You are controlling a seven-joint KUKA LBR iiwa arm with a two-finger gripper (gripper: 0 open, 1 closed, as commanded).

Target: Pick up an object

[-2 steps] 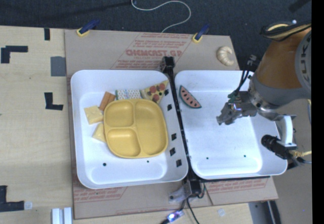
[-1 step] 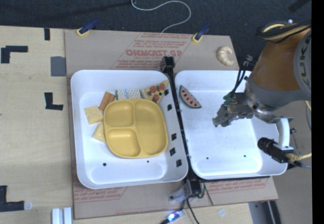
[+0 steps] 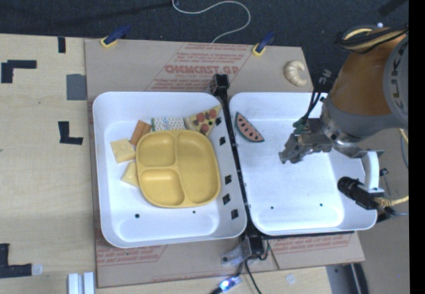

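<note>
Red watermelon slice (image 3: 249, 128) in right bin (image 3: 332, 220), left of gripper (image 3: 292, 153), grip state unclear

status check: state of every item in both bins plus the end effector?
Yellow plate: flat in the left bin, right way up, nothing in its compartments.
Toy food pieces: lying along the plate's top and left rim, partly under it.
Watermelon slice: flat in the right bin's top-left corner, untouched.
End effector: over the right bin, apart from the slice; grip unclear.
Arm: reaching in from the right.
</note>
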